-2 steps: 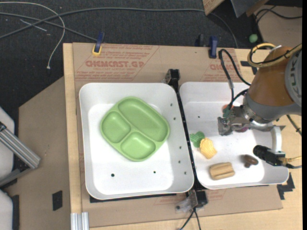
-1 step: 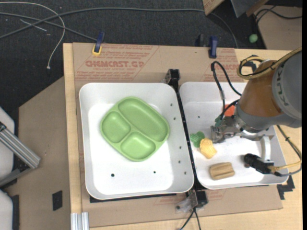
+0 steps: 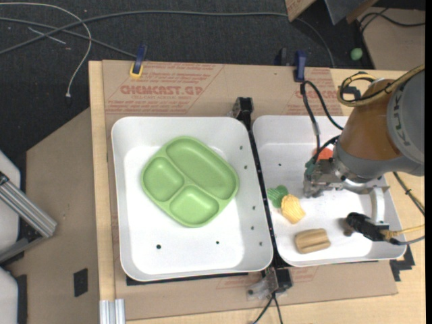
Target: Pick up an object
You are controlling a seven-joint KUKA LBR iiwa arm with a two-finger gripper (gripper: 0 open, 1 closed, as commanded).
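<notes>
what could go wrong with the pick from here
The corn toy and green toy touch each other by the right bin's left wall, so a grasp may nudge one or catch both. The tan block lies close to the front rim, leaving little room. The gripper sits low among them.

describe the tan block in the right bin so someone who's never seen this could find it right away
Start at the right bin, the one the arm reaches into. Go to its near edge: the tan block lies there, just below the corn. It is the only plain, brown, rounded-rectangle piece; its neighbours are yellow and green.
</notes>
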